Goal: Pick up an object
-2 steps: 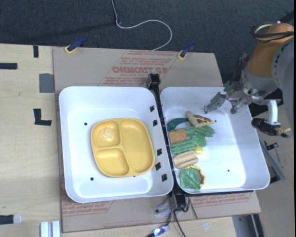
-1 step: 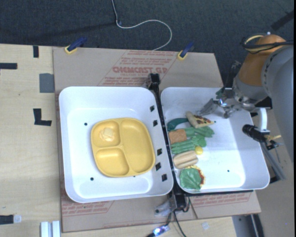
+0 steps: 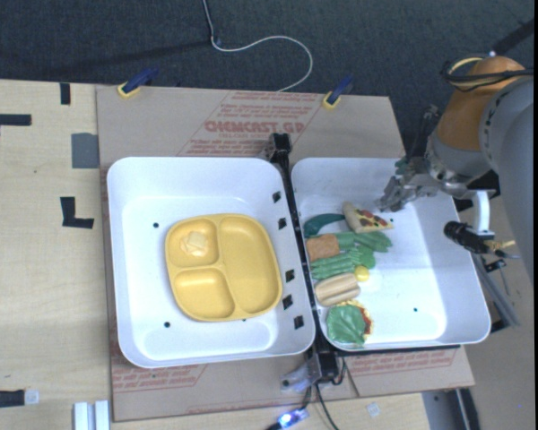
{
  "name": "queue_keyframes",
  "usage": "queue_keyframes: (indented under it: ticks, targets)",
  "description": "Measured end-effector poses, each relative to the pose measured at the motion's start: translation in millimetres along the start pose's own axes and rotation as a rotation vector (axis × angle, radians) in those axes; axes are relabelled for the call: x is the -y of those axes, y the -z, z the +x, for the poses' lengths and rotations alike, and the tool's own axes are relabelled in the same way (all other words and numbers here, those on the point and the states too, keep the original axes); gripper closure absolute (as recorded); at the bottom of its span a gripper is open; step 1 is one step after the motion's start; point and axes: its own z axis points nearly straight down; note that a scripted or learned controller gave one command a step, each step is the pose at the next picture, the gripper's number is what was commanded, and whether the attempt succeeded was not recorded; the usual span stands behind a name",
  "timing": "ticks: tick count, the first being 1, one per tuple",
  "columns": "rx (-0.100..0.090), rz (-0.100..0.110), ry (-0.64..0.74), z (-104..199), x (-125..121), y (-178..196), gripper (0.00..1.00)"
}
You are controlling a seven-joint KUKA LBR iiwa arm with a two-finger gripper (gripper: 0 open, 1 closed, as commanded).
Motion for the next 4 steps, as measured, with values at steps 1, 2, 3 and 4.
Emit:
queue_keyframes:
  ticks: [1,2,3,4]
  targets:
    - [-0.003,0.007,-0.002,9,3,50,1.0]
    - [-0.003,0.006,-0.003,9,10,98,1.0]
    - [-0.003,0.007,-0.003,9,9,127,1.0]
    - [-0.004,0.015,-0.004,35,55,120,1.0]
